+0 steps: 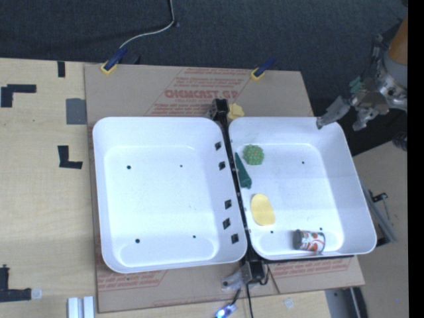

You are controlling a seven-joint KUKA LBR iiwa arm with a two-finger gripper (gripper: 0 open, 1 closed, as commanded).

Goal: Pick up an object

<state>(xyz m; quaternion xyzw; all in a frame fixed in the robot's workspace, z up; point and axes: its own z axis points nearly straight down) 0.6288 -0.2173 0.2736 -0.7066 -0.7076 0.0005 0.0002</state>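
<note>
Lying in the right bin (344, 177): green ball (252, 154), teal piece (244, 175), yellow piece (262, 210), can (309, 241). Gripper (344, 111) hovers outside the bin's far right corner; grip state cannot be told. Nothing picked yet; approach, grasp and lift all remain.

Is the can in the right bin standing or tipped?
Tipped: the can lies on its side near the right bin's front wall.
</note>
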